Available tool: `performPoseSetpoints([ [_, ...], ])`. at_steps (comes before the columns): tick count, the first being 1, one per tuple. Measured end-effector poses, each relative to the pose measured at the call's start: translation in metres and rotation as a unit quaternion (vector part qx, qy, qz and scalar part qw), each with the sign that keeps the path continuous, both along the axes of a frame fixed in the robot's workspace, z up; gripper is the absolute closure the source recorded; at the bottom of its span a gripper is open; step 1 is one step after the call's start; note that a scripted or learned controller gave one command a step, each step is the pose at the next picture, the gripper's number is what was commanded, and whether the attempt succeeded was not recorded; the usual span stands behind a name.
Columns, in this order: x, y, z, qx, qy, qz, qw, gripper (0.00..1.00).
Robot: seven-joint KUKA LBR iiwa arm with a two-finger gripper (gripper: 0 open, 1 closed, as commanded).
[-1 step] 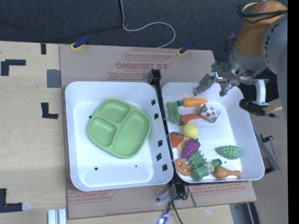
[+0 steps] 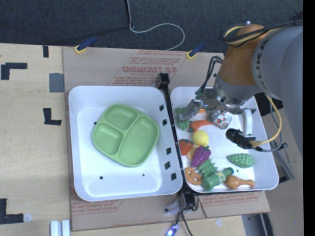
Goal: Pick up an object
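The toys lay heaped in the right bin (image 2: 266,178): a carrot (image 2: 201,124), a lemon (image 2: 201,137) just below it, purple grapes (image 2: 200,156) under that, a green cob (image 2: 240,160) to the right and a drumstick (image 2: 238,182) near the front edge. The gripper (image 2: 189,110) hung low over the bin's upper left part, just above the carrot, its grey fingers (image 2: 184,113) close to the toys; whether they were spread or pinching anything could not be told. The arm (image 2: 243,65) reached in from the right. The left bin (image 2: 81,146) held a green divided plate (image 2: 126,134).
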State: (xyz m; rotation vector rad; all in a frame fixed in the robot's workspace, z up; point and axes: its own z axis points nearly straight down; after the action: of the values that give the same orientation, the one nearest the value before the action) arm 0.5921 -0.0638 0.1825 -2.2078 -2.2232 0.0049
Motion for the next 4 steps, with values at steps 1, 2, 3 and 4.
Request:
performPoseSetpoints([
  [1, -0.049, 0.061, 0.001, -0.0005, -0.001, 0.0, 1.0, 0.0],
  [2, 0.009, 0.099, 0.001, -0.0015, -0.005, 0.0, 1.0, 0.0],
  [3, 0.029, 0.151, 0.214, -0.0003, -0.013, 0.0, 0.9999, 0.0],
  [4, -0.009, 0.192, 0.001, -0.0032, 0.005, -0.001, 1.0, 0.0],
])
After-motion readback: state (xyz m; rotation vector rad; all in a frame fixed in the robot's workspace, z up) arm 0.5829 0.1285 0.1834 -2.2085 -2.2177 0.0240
